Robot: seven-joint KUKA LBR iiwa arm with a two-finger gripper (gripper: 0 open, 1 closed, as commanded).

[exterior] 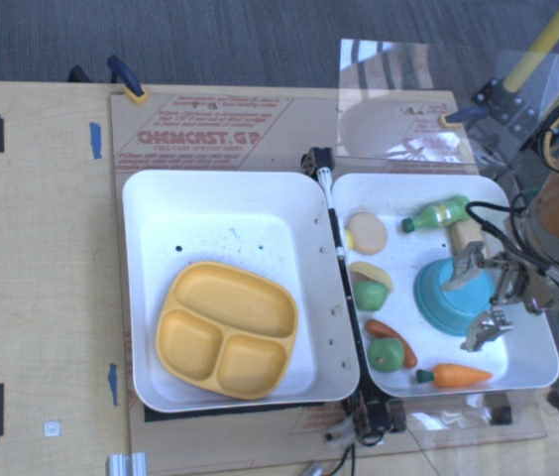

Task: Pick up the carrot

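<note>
You see: yellow three-compartment plastic tray (226,327) in left white bin (151,206), well left of the claw | blue upturned bowl (448,300) just left of it | green bottle (436,214) above | green apple (386,354) lower left.

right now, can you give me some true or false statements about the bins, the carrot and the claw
1. The carrot lies in the right bin, near its front edge. True.
2. The yellow divided plate sits in the right bin. False: it sits in the left bin.
3. The claw grips the carrot. False: the carrot lies apart from it on the bin floor.
4. A green bottle lies in the right bin, toward the back. True.
5. The blue bowl is stacked on the yellow plate. False: it rests in the right bin, beside the claw.
</note>
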